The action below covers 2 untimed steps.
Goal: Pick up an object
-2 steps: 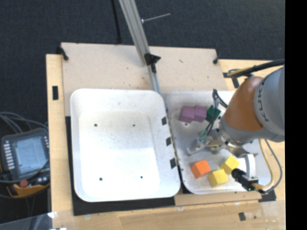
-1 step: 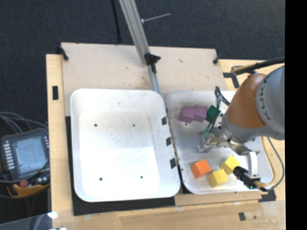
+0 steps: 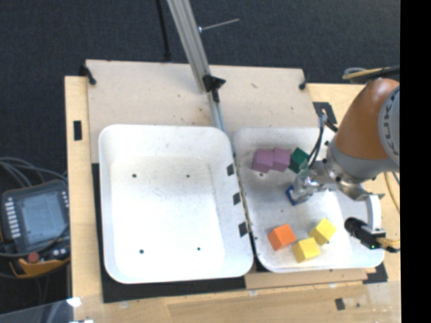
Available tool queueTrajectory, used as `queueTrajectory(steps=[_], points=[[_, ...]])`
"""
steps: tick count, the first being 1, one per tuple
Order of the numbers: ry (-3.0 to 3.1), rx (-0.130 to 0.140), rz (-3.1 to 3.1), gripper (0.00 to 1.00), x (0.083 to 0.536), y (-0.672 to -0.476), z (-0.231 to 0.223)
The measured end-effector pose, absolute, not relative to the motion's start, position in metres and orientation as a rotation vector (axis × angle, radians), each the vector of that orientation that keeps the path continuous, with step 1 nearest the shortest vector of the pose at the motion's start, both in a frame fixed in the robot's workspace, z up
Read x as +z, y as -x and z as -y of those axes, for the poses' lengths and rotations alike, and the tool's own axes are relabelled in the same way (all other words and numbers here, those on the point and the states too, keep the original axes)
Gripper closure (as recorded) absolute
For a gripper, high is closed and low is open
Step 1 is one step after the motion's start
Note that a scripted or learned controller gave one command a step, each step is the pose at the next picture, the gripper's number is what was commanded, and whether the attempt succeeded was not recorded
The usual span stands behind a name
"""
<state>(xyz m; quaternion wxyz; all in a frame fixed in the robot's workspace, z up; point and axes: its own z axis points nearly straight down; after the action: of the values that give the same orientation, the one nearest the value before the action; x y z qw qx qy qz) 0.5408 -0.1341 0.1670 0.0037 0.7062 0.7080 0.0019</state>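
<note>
My gripper (image 3: 304, 182) is low in the right bin (image 3: 269, 264), near its middle. A small blue block (image 3: 293, 195) peeks out at the gripper's lower left, partly hidden by it; I cannot tell whether it is gripped. A purple block (image 3: 271, 159) and a green block (image 3: 299, 159) lie just behind the gripper. An orange block (image 3: 282, 236) sits toward the bin's front, with two yellow blocks (image 3: 306, 249) (image 3: 324, 231) to its right.
The left bin (image 3: 108, 180) lies beside the right one, sharing a divider edge (image 3: 239, 194). A slanted metal pole (image 3: 192, 42) rises from the back of the bench. A control pendant (image 3: 34, 221) rests off the bench at far left.
</note>
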Motion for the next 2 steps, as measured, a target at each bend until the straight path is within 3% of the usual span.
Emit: queueTrajectory(steps=[1,2], points=[[-2.214,0.006,-2.22,1.0,0.209,-0.543,0.136],[-2.212,0.006,-2.228,1.0,0.224,-0.551,0.087]])
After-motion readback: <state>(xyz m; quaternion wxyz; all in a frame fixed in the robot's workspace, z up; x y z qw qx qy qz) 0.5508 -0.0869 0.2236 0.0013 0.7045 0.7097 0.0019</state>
